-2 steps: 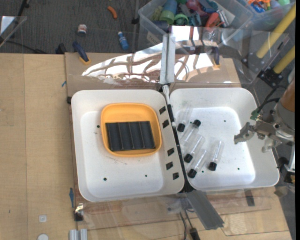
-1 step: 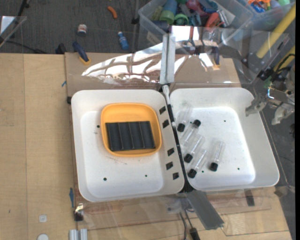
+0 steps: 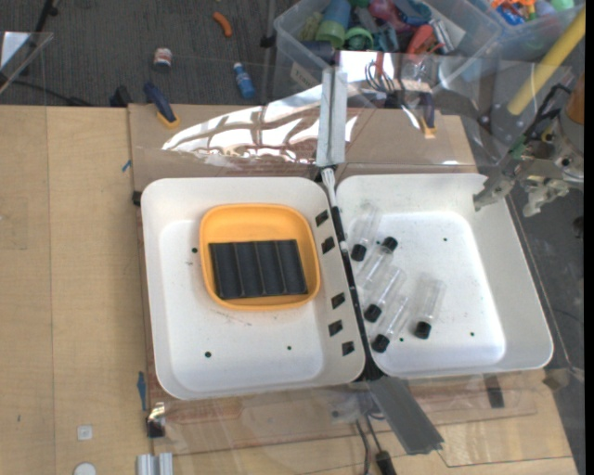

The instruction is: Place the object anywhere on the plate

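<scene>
An orange plate [image 3: 260,216] sits in the left white bin [image 3: 176,353]. A black ridged rectangular block [image 3: 257,269] lies flat on the plate, covering most of its middle. Several clear vials with black caps [image 3: 382,278] lie loose in the right white bin [image 3: 501,306], mostly in its left half. My gripper [image 3: 494,189] is a pale grey shape at the far right corner of the right bin, just above the rim. It is well away from the vials and from the plate, and nothing hangs from it.
A row of black clips [image 3: 336,278] runs along the divider between the bins. A clear tub of colourful items [image 3: 390,28] stands behind the bins, and a shiny metal strip [image 3: 331,111] rises at the back of the divider.
</scene>
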### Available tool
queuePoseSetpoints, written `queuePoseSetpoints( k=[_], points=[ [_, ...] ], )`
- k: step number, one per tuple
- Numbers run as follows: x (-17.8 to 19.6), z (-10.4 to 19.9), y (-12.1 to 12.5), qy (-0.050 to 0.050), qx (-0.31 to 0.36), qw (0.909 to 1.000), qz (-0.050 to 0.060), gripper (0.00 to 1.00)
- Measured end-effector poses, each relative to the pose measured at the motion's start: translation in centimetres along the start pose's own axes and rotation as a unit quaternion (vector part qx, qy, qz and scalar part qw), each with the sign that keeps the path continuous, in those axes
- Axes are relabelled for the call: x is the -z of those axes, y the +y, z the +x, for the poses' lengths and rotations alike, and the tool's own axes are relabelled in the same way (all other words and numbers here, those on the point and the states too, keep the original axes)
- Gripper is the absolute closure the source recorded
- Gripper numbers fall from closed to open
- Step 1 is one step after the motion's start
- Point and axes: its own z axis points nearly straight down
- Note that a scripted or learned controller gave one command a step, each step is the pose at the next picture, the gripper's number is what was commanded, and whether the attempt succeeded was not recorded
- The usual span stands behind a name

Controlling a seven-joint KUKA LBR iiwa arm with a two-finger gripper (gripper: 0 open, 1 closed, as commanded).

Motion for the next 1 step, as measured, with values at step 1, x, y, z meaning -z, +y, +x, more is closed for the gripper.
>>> queuePoseSetpoints(
  k=[1],
  points=[
    [-1.2,0.34,2.66,0.0,0.212,0.9773,-0.001,0.0]
  ],
)
